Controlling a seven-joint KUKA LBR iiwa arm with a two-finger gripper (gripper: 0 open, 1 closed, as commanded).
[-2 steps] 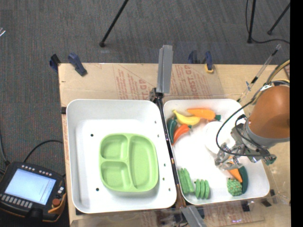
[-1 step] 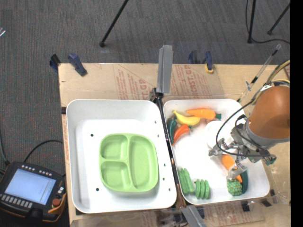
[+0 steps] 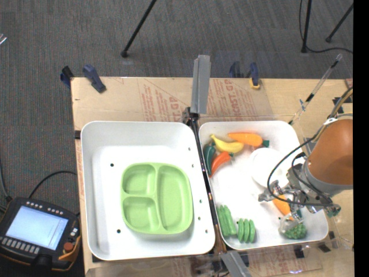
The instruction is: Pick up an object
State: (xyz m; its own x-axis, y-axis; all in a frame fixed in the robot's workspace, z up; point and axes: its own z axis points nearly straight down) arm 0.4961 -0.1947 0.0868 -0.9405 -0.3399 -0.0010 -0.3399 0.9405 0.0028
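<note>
One green tray (image 3: 157,199) sits mid left bin (image 3: 92,154), while the right bin (image 3: 242,244) holds one banana (image 3: 226,145), two carrots (image 3: 245,138), two pea pods (image 3: 226,220) and one broccoli (image 3: 295,231) by its near-right corner, the claw (image 3: 283,203) gripping an orange piece (image 3: 281,205).

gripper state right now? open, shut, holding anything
Gripper: low in the right bin, over an orange piece near the broccoli; open or shut cannot be told, no hold visible.

Green tray (image 3: 157,199) in left bin (image 3: 95,149), toy veg in right bin (image 3: 242,244), hand (image 3: 286,205) over orange piece (image 3: 282,206)
</note>
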